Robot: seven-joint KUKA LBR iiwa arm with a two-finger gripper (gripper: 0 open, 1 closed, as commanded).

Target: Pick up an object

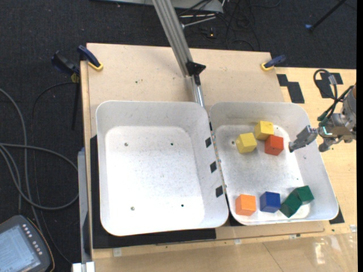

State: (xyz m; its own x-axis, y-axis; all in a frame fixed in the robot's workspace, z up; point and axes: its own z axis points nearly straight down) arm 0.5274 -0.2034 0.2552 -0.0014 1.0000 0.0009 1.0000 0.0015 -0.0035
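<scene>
So the gripper (313,141) is hanging over the right edge of the right bin (317,169), fingers spread apart, nothing between them. Closest to it, just off to its left, is the red-orange cube (274,144), touching a yellow cube (264,130), with another yellow cube (246,143) a bit further left. Well below the gripper along the bin's front sit an orange cube (245,204), blue cube (270,202) and two green blocks (297,200).

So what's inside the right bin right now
The right bin holds seven blocks: two yellow blocks and a red block near the back, then an orange block, a blue block and two green blocks along the front. Nothing looks stacked or covered.
</scene>
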